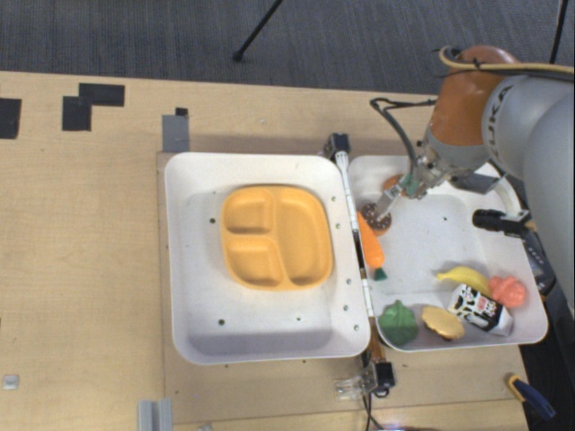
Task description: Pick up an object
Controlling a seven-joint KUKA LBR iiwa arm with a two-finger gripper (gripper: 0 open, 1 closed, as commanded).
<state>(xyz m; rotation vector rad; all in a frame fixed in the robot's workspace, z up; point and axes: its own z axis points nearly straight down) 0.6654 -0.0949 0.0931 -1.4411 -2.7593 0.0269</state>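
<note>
My gripper (379, 215) reaches down into the right bin (422, 241) near its left wall, just above the top end of an orange carrot (371, 244) with a green tip. The carrot lies along that wall. A small orange piece (392, 183) shows beside the gripper's body. Further toward the front lie a green pepper (398, 321), a tan, yellow-edged piece (442, 322), a yellow banana (464, 277), a black-and-white carton (480, 310) and a pink toy (508, 290).
The left bin (193, 268) holds a yellow divided plate (274, 237). The divider between the bins (352, 241) runs right beside the carrot. The arm (503, 106) comes in over the right bin's far right corner.
</note>
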